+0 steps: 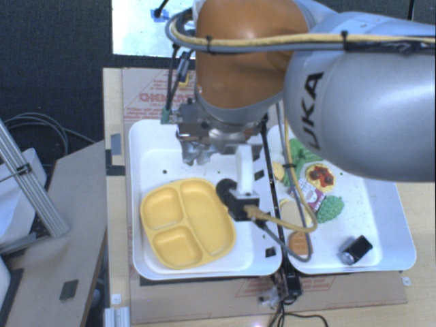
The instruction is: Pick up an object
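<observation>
1. The task only says to grab an object, so my best guess for the target is the yellow divided tray (pixel 184 220). It lies flat in the left bin (pixel 153 157), toward the near-left corner, with its three compartments facing up.
2. The gripper (pixel 195 157) hangs over that same bin, just past the tray's far edge. It's above bare white floor rather than above the tray itself. If the tray is the goal, I'd say it needs to shift toward the near side first. A flat, shallow thing like that only offers its rim or the divider walls to pinch.
3. I honestly can't tell whether the gripper is open or closed. The big orange wrist sits right over it, and the tip is just a grey blur from this angle. I can't make out anything gripped in it either.
4. The right bin (pixel 385 227) has the small stuff. A green knobbly thing (pixel 330 210) lies touching a red and yellow packet (pixel 317 177), and a small black object (pixel 355 249) sits well apart from them near the front corner. Those look like easier pinches to me, but the gripper isn't over them.
5. The arm (pixel 361 101) reaches in from the right across the far part of that bin, so whatever's under there is hidden.
</observation>
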